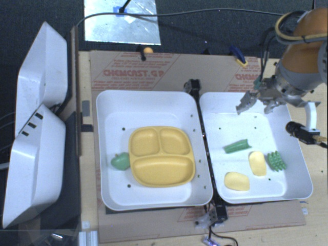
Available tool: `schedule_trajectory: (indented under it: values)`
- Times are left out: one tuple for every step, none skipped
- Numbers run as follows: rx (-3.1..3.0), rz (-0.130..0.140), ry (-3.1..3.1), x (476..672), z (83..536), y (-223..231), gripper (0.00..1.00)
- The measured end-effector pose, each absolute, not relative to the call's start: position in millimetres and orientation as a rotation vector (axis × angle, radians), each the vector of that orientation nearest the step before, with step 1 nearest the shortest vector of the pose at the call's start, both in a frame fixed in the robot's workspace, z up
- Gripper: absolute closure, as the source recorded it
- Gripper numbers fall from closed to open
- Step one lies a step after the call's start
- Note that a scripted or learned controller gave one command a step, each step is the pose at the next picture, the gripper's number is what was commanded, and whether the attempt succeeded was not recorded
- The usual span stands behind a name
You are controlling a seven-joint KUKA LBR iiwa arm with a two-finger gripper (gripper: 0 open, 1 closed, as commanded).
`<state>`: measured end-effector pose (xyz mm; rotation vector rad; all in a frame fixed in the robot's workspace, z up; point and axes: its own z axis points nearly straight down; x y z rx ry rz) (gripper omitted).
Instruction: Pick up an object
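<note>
Two white bins sit side by side: the left bin [110,106] holds a yellow divided tray [162,155] with a green round piece [121,161] touching its left edge, while the right bin [225,106] holds a green pepper [237,146], two yellow pieces [258,163] [237,181] and a green spiky piece [276,161], all clustered near the front. The pepper's long axis runs left-right, slightly tilted, its right end higher. The gripper [258,102] hovers over the right bin's back edge, fingers spread, holding nothing, with nothing between it and the pepper.

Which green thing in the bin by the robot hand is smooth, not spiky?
The long green piece, lying nearest the gripper. The other green one is spiky and sits beside a yellow piece.
</note>
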<state>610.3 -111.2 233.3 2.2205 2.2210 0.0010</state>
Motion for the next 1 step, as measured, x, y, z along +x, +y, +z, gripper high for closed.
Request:
schedule_trajectory:
  values:
    - [2.22, 0.002, 2.221, 655.0, 243.5, -131.2, 0.0]
